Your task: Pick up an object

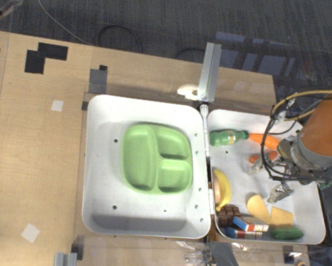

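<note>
The approach step is judged under way: the two-finger gripper (280, 191) is hung just above the pale yellow wedge (262, 209), fingers parted, nothing held. A descent is called for next.

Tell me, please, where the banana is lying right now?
The banana lies in the right bin, against its left wall beside the divider, below the green bottle and just above the brown block.

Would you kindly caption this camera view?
Gripper above right white bin of toy food; green divided plate in left white bin.
</note>
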`<action>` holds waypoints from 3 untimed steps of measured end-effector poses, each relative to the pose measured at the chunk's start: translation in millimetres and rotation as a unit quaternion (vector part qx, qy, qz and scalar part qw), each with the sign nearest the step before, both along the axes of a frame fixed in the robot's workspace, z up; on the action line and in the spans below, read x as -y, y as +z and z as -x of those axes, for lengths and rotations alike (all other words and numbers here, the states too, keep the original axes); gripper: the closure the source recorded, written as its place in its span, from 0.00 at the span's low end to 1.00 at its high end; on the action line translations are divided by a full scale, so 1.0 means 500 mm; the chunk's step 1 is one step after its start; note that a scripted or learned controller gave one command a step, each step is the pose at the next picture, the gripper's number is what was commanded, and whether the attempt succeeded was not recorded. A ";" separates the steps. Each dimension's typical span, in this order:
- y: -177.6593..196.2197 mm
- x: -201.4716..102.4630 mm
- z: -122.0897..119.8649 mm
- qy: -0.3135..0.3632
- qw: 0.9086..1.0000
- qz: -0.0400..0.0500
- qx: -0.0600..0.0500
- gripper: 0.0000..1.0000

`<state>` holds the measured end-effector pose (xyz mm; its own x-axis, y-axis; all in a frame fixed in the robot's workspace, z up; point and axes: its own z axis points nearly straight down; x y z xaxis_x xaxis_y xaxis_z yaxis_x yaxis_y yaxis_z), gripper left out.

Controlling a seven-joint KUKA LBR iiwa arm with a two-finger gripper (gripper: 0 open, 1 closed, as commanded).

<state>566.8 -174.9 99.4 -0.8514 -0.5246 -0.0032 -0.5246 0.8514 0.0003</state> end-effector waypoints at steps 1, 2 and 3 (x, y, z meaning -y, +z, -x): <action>-0.021 -0.103 -0.119 0.046 0.999 0.001 0.007 0.00; 0.003 -0.105 -0.126 0.046 0.999 0.000 0.012 1.00; 0.310 -0.120 -0.142 0.154 0.988 0.002 0.006 1.00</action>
